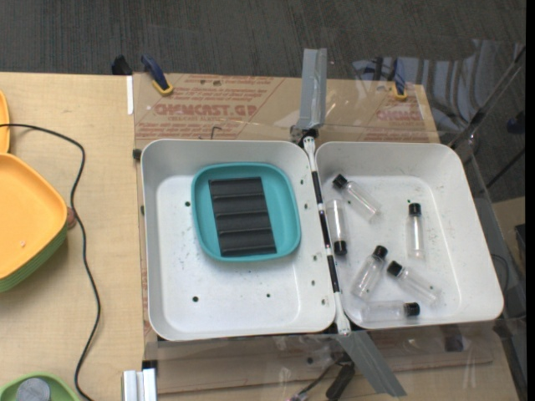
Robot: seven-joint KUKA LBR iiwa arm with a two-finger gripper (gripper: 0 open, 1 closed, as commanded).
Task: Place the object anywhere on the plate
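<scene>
A teal plate (286, 215) with a dark ribbed insert lies in the left white bin (167, 291), toward its upper middle. Several clear vials with black caps are scattered in the right white bin (468, 224): one vial (354, 193) near the upper left, one vial (414, 228) upright-looking at the right, one vial (336, 228) along the divider, others lower down around the bin's front.
Orange and green bowls (25, 224) sit at the left on the wooden bench, with a black cable (84, 249) running past them. A cardboard sheet (251, 107) lies behind the bins, held by clamps. A grey post (313, 90) stands behind the divider.
</scene>
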